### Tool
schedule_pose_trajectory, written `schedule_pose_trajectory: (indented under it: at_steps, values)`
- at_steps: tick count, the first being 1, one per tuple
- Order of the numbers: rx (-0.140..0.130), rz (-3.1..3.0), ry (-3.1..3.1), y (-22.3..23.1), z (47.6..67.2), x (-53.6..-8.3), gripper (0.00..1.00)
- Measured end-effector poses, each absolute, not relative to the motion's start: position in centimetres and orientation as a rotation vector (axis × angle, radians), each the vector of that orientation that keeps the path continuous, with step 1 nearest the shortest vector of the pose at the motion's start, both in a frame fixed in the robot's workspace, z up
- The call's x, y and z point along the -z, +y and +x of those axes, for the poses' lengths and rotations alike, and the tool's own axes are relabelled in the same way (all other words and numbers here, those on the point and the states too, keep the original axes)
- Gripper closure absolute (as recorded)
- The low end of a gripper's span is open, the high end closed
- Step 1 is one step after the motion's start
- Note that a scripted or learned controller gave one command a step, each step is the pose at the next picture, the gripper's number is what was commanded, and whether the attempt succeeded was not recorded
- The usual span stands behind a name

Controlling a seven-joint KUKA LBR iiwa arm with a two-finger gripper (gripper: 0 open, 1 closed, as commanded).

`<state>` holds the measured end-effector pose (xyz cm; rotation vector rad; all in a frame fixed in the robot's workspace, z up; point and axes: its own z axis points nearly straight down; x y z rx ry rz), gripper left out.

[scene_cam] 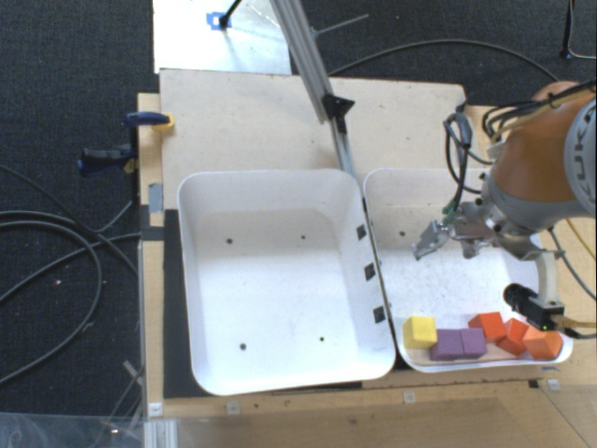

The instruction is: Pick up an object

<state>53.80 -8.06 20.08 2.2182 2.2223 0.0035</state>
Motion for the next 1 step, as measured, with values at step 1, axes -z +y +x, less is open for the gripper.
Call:
schedule_pose_trajectory:
  at_steps: [1]
  values:
    - [-0.002,2.221,2.210,-17.36,56.90,-21.77,0.00]
